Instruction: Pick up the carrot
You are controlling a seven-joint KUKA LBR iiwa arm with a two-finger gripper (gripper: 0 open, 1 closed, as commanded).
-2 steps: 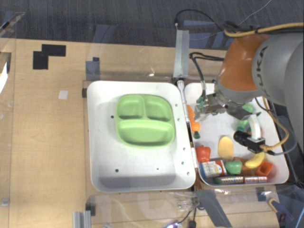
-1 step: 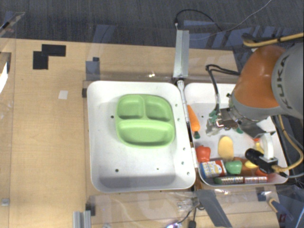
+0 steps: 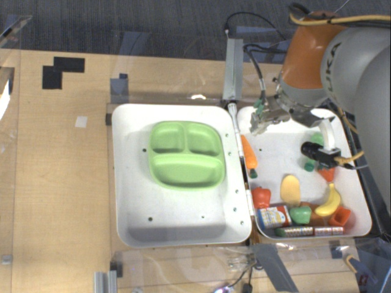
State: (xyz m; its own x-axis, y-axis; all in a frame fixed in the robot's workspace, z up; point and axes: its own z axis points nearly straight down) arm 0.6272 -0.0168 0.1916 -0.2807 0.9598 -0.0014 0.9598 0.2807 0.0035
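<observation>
Surface (image 3: 61, 182): pale wood, carrying two shallow white bins side by side. Arm (image 3: 348, 60): grey with an orange band above the wrist, entered from the right and set over the upper part of the right bin (image 3: 275, 151). Left bin (image 3: 131, 218): occupied by a green sectioned plate (image 3: 185, 153) lying flat near its upper centre. Right bin: toy foods are gathered mostly along its lower edge. Gripper (image 3: 264, 118): seen at the upper left corner of the right bin, above the carrot and apart from it; whether it is apart or together cannot be told from this angle, and nothing is seen held in it. Carrot (image 3: 248, 153): orange, lying lengthwise against the left wall of the right bin, just beside the divider between the bins. Banana (image 3: 328, 203): at the lower right of the right bin. Lemon (image 3: 291, 189): yellow, near the bin's centre. Red pepper (image 3: 261, 196): below the carrot, near the left wall.
</observation>
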